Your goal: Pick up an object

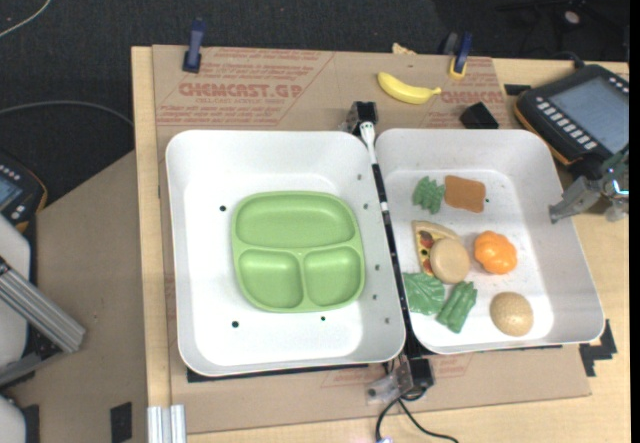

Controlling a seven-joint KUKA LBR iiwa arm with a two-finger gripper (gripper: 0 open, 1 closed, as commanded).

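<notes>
Orange and rounded, a small toy fruit [495, 252] sits near the middle of the right-hand shallow white bin [560, 181], one of several candidates for the pick, and none of them has left the bin floor. Just to its left a beige round bun-like piece [449, 259] rests partly over a slice of toy pizza [427, 236]; above them lie a brown rectangular block [465, 193] and a small dark green leafy piece [429, 194], while toward the near edge lie a light green leafy piece [424, 292], a dark green ridged vegetable [459, 306] and a tan round potato-like lump [512, 313]. The grey two-finger gripper [566, 211] hangs at the bin's right rim, well apart from every item, its tips close together with nothing between them; whether they are fully closed cannot be told at this size. Judged from this, the task looks barely begun: the approach, the descent onto a chosen object, the closing and the lift all appear to remain. The left-hand white bin [190, 231] holds a pale green three-compartment plastic tray [298, 250], and a yellow toy banana [407, 88] lies outside the bins on the cardboard-covered bench [260, 81], beyond the far rims.
</notes>
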